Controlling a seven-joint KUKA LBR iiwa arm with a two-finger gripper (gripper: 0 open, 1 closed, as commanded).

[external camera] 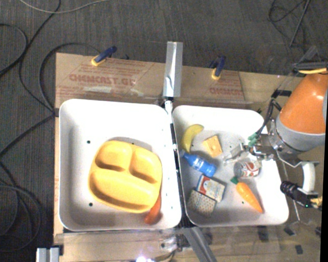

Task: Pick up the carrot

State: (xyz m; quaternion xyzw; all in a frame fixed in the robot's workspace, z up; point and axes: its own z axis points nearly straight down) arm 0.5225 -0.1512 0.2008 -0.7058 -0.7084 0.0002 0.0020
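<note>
The arm (304,116) comes in from the right and bends down over the right bin (269,218). Its orange band sits high at the right edge, and the grey wrist under it points to the left and down. The pincer (245,151) hangs low in the right half of this bin, with its metal tip reaching to the left. Whether it is open or closed, I cannot tell, because the parts are small and mixed with the things below.

The carrot (249,195) lies below the pincer, a little to the right, flat on the bin floor with its thin end pointing away to the lower right. Nothing grips it. A small can (248,169) stands between the pincer and the carrot, just beside both. To the left of the pincer are a cheese wedge (211,145), a banana (192,136) and a blue bottle (199,164). Far to the left, in the other bin (70,150), sits a yellow tray (126,175).
</note>
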